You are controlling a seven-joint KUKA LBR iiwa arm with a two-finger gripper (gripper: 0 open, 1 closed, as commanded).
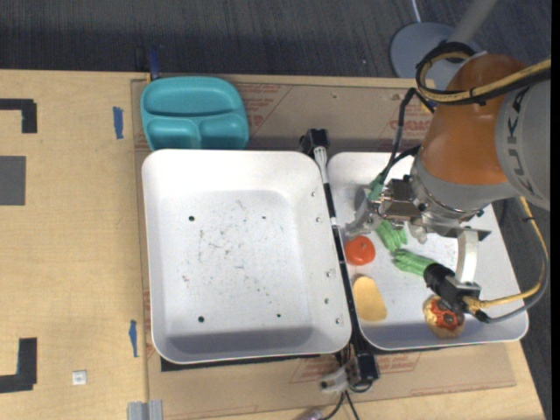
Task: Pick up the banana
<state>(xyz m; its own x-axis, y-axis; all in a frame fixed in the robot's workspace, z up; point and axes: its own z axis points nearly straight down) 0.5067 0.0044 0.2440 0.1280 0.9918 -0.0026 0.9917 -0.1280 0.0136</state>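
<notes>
The banana, a short pale yellow piece, lies in the right bin near its left wall and front. My gripper hangs over the same bin's left side, above and behind the banana, close over a round red-orange fruit. A clear gap separates the gripper from the banana. The grey and orange arm covers the bin's back right part.
Green pieces lie mid-bin just right of the red fruit. A red and yellow object sits at the front right, beside a black cable fitting. The left bin holds only specks. A teal tray stands behind it.
</notes>
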